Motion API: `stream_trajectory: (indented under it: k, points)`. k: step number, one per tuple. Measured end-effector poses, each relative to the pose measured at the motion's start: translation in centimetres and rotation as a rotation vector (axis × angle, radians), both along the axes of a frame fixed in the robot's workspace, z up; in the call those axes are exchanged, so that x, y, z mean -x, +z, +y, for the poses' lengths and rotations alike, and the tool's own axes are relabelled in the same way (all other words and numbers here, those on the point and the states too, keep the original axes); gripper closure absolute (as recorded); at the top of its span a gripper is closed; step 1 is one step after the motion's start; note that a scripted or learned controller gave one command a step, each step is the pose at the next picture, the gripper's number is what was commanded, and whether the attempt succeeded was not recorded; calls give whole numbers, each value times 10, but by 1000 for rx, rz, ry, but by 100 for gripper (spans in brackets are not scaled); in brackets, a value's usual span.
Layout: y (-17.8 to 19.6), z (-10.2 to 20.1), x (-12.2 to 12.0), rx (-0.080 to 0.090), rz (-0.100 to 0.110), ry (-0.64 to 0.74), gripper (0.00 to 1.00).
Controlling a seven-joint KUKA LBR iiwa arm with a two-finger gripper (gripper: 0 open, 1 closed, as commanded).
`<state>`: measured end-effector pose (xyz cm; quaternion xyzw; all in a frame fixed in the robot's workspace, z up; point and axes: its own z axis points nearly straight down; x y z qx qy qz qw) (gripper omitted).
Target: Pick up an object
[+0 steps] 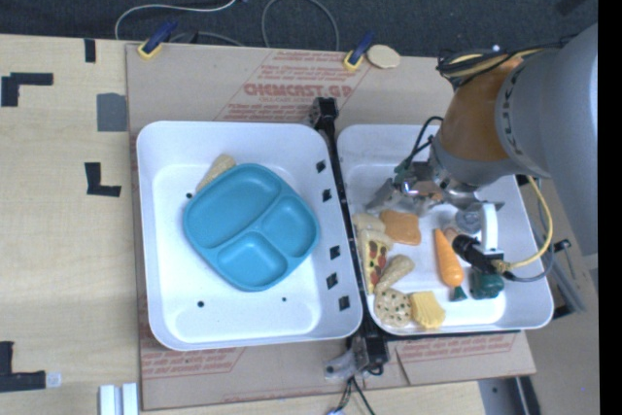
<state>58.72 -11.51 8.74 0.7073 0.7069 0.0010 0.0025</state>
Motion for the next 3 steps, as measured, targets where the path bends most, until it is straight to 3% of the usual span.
stream_trajectory:
  k: [1,2,3]
  points:
    - [10,-1,-3,2,-2,0,100]
    - [9,-1,-2,2,-1,0,0]
    - [0,-31,51,0,-3,-1,0]
